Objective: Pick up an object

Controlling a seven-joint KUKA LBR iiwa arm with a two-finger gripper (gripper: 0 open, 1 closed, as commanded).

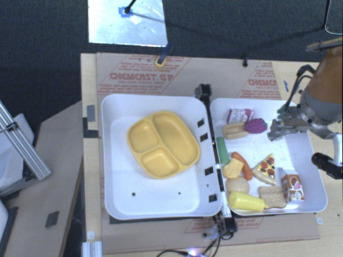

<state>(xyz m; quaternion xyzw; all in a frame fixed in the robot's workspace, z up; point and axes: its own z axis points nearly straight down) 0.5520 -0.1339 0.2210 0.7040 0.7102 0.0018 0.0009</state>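
The right bin [316, 197] holds several toy foods. At its back lie a pink and white carton [239, 115], purple grapes [255, 126] and a tan bread roll [235, 131]. Nearer the front are a green stick [221, 149], an orange carrot [243, 165], a pizza slice [265, 169], a round bun [237, 185], a yellow piece [246, 201], toast [271, 197] and a brown carton [292, 188]. My gripper [274, 129] hangs over the right bin's back right part, just right of the grapes. Nothing shows in its grasp.
The left bin [115, 159] carries a yellow divided plate [162, 143]. A black divider with clips [209, 143] runs between the bins. A black part of the arm [327, 165] juts over the right bin's right rim. A shiny square sheet [127, 15] lies on the floor behind.
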